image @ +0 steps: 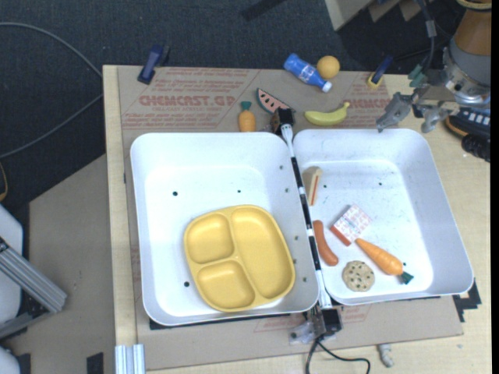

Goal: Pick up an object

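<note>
Above the right bin's (437, 170) far rim, the pincer (411, 109) hangs with its two fingers spread apart and nothing between them. Just beside it on the surface (195, 92) lie a toy banana (327, 114), a blue bottle (306, 72) and an orange ball (328, 65). Down in the right bin, well apart from the pincer, rest a carrot (380, 257), a cookie (358, 275), a sausage (324, 242), a red-and-white packet (352, 223) and a tan stick (313, 184) by the dividing wall. The left bin (156, 178) carries a yellow divided plate (237, 256). Risks, by judgement: the low, flat pieces may slip from closing fingers, and the sausage and the stick lie so near the dividing wall that a finger could strike it.
</note>
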`<state>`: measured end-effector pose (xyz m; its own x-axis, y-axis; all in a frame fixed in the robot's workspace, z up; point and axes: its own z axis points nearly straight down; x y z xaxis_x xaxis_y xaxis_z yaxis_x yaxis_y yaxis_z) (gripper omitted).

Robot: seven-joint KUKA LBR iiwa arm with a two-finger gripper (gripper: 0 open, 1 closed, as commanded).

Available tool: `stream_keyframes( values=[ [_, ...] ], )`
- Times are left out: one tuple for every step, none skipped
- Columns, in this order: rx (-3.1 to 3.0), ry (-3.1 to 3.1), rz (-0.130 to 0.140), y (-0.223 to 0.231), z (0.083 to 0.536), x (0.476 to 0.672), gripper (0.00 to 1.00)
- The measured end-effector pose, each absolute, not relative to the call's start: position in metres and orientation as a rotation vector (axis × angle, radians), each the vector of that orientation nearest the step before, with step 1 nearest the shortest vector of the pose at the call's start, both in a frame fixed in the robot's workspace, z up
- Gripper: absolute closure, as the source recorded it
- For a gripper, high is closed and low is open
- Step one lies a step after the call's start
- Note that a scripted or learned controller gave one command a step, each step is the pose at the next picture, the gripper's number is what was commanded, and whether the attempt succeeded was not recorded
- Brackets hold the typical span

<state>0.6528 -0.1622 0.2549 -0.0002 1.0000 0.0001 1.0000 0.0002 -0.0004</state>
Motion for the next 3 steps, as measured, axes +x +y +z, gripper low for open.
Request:
stream_keyframes(
  values=[
    [-2.221, -2.220, 0.002, -0.158, 0.167, 0.587, 0.00],
    [-2.220, -2.221, 0.000, -0.115, 0.084, 0.563, 0.00],
    [-2.223, -2.222, -0.002, -0.116, 0.094, 0.564, 1.00]
  ],
)
